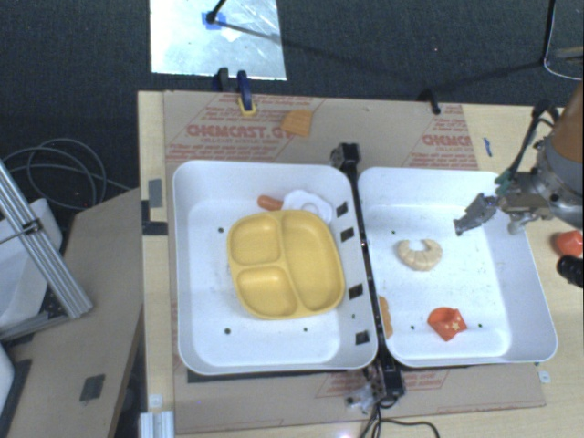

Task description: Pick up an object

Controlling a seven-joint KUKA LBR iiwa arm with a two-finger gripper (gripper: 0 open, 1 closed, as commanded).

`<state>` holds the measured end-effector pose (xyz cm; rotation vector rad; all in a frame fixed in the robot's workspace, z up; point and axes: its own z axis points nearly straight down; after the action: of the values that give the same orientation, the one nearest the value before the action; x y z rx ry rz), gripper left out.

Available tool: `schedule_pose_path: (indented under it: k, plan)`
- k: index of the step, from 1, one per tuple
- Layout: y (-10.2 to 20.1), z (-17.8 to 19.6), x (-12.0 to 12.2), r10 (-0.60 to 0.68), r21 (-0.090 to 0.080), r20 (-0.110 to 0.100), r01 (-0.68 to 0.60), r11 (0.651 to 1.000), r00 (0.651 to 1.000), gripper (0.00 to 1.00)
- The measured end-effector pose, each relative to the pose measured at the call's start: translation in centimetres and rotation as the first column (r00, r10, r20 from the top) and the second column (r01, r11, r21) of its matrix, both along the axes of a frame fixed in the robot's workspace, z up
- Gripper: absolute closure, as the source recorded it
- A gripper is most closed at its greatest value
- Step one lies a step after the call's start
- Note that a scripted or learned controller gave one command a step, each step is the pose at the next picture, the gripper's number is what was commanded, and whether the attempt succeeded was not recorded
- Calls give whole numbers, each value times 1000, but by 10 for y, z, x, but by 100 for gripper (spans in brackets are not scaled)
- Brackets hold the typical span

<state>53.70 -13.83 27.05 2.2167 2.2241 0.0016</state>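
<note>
In the right bin (525,327) lie a pale tan croissant-shaped piece (419,254) near the middle and a small red piece (446,322) toward the front. My gripper (494,219) hovers over that bin's back right part, up and to the right of the croissant piece. Its two dark fingers stand apart, open, with nothing between them. The left bin (196,272) holds a yellow divided plate (284,265), with a white object (306,203) and a small orange piece (269,203) just behind it.
The dark divider (358,245) runs between the bins, with a small tan item (385,316) beside it. A red object (568,242) sits on the bench right of the right bin. A tan piece (297,122) and a clamp (245,94) lie behind the bins.
</note>
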Motion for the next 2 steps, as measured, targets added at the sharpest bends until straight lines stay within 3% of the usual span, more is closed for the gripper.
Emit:
schedule_pose_path:
  k: [1, 2]
  plan:
    - [29, -99, -40, -1, 4, -12, 1, 1000, 1000, 0]
    - [47, -190, 38, 5, 0, 1, -5, 1000, 1000, 0]
